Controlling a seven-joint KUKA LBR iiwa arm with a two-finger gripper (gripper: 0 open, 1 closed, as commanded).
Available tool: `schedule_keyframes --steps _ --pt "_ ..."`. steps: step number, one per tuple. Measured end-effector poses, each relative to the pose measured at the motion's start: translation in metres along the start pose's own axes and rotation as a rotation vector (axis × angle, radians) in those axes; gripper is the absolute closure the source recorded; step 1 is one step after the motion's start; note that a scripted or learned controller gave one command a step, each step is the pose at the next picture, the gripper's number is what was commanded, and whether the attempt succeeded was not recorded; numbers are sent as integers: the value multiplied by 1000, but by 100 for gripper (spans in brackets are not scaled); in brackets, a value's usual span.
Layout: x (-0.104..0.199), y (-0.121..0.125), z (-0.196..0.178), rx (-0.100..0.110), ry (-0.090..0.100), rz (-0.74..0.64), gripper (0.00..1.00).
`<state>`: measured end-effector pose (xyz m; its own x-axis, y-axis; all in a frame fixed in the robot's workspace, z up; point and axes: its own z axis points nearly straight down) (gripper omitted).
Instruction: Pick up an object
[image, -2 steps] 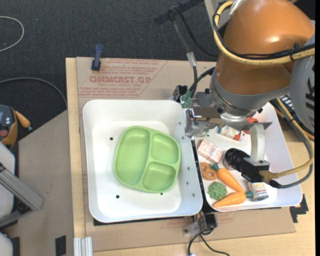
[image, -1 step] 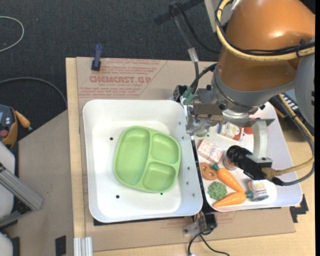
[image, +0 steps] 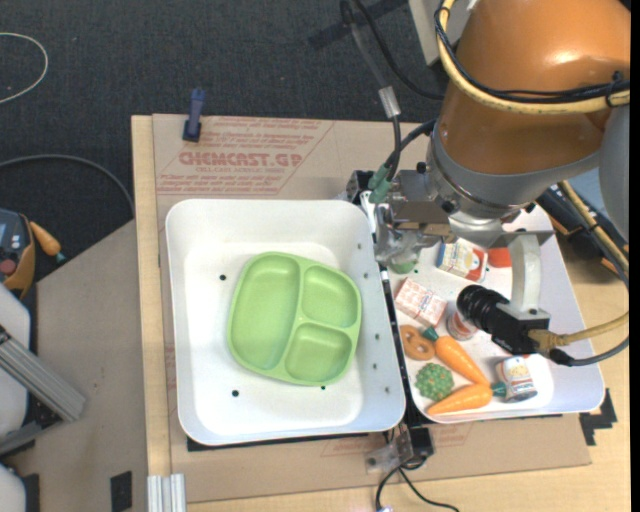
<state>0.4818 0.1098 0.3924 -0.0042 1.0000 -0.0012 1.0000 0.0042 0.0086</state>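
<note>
With the tool (image: 400, 245) low at the bin's (image: 578, 385) wall, grip state unclear, it could hit the rim and miss the box (image: 420, 300) just below.

Left bin (image: 190, 300): smooth white plastic, faint sheen. Green divided plate (image: 294, 318): matt plastic, 3 compartments. Right bin (image: 580, 385): same white plastic. 2 carrots (image: 462, 362): glossy orange plastic. Broccoli (image: 433, 380): rough, bumpy green surface. Small cartons (image: 420, 300): printed paper look. Board under bins (image: 240, 160): matt brown cardboard, red print. Arm band (image: 530, 60): glossy orange; wrist (image: 480, 195) dull grey metal.
</note>
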Motion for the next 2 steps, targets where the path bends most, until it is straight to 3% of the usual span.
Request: schedule_keyframes --steps 1,2 --pt "70 -3 13 9 3 -4 100" --pt "66 -2 1 4 2 1 100"
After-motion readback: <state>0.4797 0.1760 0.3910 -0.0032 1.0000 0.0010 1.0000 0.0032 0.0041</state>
